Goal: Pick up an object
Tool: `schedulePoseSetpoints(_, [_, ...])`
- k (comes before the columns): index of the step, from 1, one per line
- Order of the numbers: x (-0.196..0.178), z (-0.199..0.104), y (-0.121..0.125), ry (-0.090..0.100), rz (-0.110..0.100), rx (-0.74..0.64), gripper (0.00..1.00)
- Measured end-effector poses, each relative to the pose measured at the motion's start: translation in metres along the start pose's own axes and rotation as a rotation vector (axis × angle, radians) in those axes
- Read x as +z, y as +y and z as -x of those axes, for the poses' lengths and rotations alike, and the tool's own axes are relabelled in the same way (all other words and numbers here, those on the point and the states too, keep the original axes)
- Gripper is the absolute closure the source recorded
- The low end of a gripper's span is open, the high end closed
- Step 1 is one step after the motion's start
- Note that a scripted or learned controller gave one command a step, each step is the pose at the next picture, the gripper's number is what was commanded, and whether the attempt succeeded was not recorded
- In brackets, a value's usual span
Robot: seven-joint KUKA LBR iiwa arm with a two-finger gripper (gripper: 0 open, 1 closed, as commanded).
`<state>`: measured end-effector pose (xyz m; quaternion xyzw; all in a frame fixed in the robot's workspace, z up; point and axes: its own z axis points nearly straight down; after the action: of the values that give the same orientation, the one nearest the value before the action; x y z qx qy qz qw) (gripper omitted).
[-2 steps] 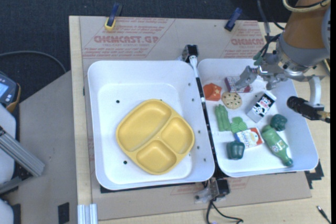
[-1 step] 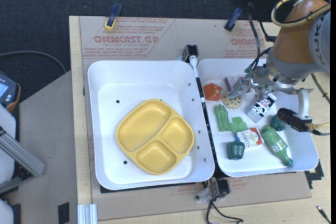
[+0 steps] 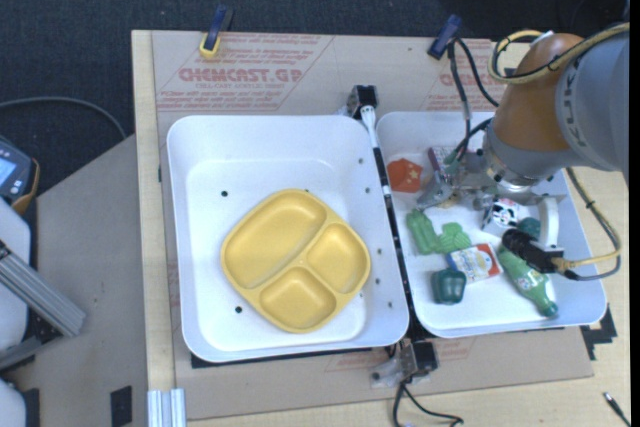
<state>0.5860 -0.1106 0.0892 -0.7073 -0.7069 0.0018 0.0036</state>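
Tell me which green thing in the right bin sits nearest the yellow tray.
The light green block, leftmost of the green things; the dark green pepper and green bottle lie farther right.

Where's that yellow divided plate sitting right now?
The yellow divided plate lies in the left bin of the camera view, roughly in its middle. The small toys, such as the red piece, lie in the right bin.

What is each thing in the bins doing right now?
Yellow tray: right way up in the left bin, compartments bare.
Orange toy: resting in the right bin.
Green block: lying flat.
Teal pepper: resting near the front.
Green bottle: on its side.
Gripper: down low in the right bin.
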Motion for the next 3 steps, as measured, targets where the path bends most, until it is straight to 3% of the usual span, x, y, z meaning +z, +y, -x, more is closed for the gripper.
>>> schedulePoseSetpoints(1, [0.005,0.0,0.0,-0.001,0.003,0.001,0.0])
schedulePoseSetpoints(2, [-0.006,0.0,0.0,-0.002,0.006,0.002,1.0])
schedulePoseSetpoints(3, [-0.059,-0.001,-0.01,-0.004,0.012,0.001,1.0])
